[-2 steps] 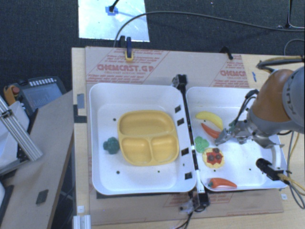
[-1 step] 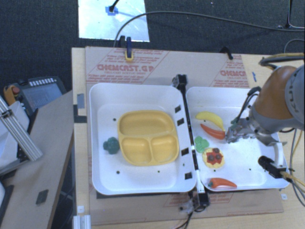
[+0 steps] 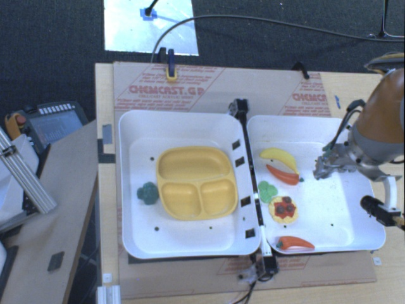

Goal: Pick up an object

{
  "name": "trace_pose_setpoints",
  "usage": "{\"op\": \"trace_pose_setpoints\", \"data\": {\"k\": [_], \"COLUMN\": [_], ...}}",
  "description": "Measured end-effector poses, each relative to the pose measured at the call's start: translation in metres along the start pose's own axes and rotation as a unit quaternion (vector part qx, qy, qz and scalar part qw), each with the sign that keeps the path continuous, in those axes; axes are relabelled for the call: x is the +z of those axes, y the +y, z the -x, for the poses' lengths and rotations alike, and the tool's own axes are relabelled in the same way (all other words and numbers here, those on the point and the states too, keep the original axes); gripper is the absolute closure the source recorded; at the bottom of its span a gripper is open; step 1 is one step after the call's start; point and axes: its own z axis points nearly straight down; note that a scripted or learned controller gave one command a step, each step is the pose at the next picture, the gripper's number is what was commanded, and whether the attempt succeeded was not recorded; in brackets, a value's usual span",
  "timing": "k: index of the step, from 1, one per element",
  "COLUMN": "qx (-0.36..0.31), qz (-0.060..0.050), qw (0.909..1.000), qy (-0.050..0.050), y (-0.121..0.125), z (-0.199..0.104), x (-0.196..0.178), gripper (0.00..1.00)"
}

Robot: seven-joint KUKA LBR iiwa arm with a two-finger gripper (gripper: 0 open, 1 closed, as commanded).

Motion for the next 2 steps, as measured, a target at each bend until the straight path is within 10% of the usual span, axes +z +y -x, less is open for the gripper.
{"op": "trace_pose_setpoints", "data": {"k": [2], "qx": [-0.003], "qz": [-0.001], "qw": [1.0], "qy": [0.0], "y": [0.012], "z": [-0.002], "x": [-0.085], "gripper": [1.0]}}
